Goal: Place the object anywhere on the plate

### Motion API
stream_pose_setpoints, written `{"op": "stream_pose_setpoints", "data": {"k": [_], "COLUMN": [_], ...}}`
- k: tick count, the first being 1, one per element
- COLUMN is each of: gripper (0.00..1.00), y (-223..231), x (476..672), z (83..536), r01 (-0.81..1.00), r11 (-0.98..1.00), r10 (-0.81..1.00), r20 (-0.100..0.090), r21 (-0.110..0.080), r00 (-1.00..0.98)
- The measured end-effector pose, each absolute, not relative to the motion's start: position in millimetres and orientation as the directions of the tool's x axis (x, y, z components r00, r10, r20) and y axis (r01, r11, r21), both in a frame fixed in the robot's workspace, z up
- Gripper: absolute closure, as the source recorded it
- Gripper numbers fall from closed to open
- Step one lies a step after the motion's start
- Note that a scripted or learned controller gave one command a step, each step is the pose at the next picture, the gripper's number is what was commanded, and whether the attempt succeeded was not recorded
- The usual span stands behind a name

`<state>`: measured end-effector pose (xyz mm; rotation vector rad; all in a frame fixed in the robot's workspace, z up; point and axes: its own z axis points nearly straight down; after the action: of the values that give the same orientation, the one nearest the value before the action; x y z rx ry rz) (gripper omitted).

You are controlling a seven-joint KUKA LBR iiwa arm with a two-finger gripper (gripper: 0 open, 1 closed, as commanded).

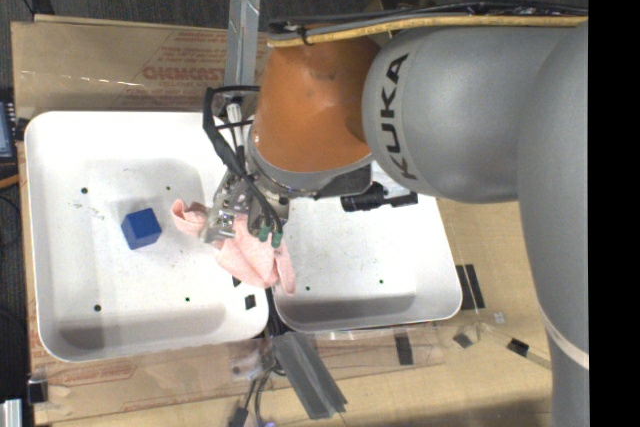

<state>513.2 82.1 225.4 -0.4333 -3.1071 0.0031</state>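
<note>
**Cloth at the bin divide**

Over the ridge between the two bins, my gripper [240, 215] hung above the pink cloth [255, 258]; I could not tell its state. I judged the limp cloth might slip or snag there. A blue cube [141, 227] lay left.

Bright, even light from above, white bins [60, 165] shine with a soft glow, gentle shadows in their corners, big arm [450, 95] close and slightly blurry, picture a bit grainy

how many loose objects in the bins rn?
2. Blue cube in the left bin; pink cloth draped over the divide between the bins, under the gripper. The arm may hide more in the right bin.
</note>
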Motion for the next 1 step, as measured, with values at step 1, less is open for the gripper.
{"op": "stream_pose_setpoints", "data": {"k": [1], "gripper": [1.0], "y": [110.1], "x": [519.2], "z": [232.1], "r01": [-0.003], "r11": [1.0], "r10": [-0.003], "r20": [-0.002], "r21": [0.0], "r00": [-1.0]}}
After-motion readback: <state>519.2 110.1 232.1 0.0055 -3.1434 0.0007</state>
